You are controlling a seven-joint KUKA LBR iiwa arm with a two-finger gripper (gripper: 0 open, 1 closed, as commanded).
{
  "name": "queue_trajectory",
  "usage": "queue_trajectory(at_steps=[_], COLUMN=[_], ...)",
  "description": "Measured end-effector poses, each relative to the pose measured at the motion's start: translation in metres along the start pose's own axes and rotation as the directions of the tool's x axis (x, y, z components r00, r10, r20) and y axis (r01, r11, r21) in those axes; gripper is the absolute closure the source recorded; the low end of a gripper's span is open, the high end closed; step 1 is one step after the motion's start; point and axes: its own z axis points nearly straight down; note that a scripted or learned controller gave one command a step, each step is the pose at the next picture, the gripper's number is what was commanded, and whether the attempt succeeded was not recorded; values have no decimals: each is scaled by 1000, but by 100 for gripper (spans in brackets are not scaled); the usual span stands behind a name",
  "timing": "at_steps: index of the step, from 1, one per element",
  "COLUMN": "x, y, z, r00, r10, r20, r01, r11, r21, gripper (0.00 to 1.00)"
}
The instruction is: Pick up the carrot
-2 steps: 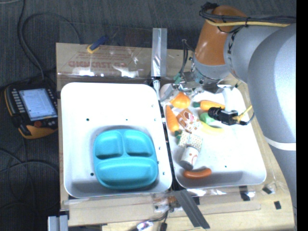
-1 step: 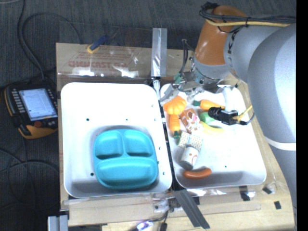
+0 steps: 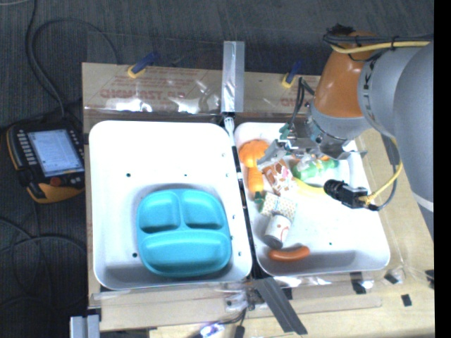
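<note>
The carrot, a short orange piece, lies against the left wall of the right bin, just below a round orange fruit. My gripper hangs over the upper middle of that bin, a little up and to the right of the carrot, above a patterned box. Nothing can be seen held in it. The grey arm with its orange band reaches in from the right and hides the bin's far right corner.
Crowded in the right bin are a white can, a small green-white carton, a green and yellow item and a red sausage. The left bin holds a blue divided tray. A teach pendant lies left of the bench.
</note>
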Motion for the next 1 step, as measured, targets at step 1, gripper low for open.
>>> queue_trajectory(at_steps=[1], x=[-40], y=[-12], z=[15], r00=[999], r10=[-43], r20=[5], r01=[43], r11=[999], r21=[-1], gripper=[0])
